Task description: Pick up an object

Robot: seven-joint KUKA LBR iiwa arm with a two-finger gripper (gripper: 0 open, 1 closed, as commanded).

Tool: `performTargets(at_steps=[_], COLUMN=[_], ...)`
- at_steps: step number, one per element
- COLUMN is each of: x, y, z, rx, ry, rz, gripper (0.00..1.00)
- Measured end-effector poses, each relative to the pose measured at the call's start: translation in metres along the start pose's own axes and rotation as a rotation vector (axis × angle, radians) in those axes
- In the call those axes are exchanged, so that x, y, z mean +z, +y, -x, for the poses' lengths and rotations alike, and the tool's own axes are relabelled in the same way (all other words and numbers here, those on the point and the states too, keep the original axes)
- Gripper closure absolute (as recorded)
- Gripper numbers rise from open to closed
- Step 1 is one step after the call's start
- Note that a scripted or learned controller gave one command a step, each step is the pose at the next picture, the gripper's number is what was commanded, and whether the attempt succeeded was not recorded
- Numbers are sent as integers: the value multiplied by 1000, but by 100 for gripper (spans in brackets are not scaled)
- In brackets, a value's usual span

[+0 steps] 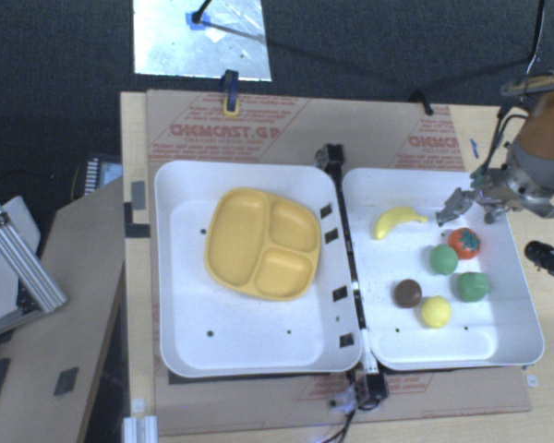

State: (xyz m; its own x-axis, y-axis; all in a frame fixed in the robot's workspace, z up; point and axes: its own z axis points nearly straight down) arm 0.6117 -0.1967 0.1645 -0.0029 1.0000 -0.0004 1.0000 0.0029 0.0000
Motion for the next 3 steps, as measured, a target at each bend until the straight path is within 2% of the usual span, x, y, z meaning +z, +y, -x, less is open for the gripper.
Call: performTargets(at_steps=[1,2,3], x=[61,48,2], y=[-4,-3,2], z=[-1,0,-5], rx=[2,2,-2], ry=[0,-1,-1], rz=[-1,3,5], gripper=[0,100,100])
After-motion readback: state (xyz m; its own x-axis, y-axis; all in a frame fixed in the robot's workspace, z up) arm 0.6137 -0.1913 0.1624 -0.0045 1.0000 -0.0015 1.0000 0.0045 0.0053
